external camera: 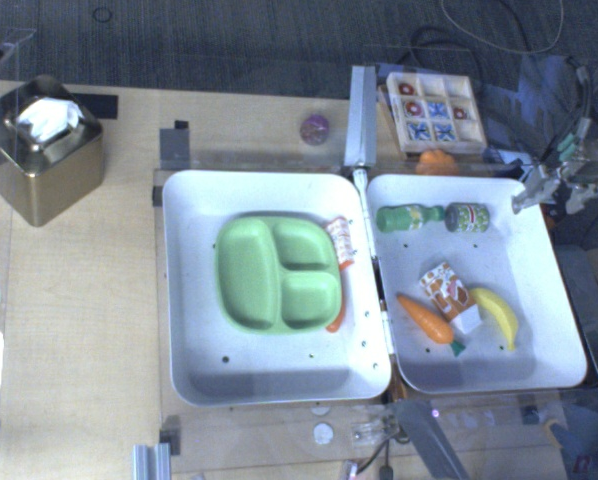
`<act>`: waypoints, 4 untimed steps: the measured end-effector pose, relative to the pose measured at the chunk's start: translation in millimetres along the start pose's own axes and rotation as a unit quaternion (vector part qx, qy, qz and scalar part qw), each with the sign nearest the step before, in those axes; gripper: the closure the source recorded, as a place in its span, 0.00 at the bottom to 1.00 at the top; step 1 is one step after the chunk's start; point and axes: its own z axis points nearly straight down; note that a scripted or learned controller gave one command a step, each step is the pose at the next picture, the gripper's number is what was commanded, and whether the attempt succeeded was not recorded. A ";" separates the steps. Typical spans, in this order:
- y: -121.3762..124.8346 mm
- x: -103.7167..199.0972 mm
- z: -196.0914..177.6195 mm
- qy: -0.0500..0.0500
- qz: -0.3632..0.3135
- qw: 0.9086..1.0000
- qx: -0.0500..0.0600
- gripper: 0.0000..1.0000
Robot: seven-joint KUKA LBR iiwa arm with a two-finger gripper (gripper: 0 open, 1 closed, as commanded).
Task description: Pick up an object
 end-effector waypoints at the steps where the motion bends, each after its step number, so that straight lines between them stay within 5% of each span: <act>1: -59.3 18.1 134.1 0.000 -0.066 0.998 0.000 0.00; 2: -81.8 0.3 175.1 -0.001 -0.100 0.995 -0.004 0.00; 3: -13.6 56.5 190.9 -0.001 -0.159 0.987 -0.005 0.00; 4: -10.0 55.3 176.5 -0.004 -0.160 0.987 -0.011 1.00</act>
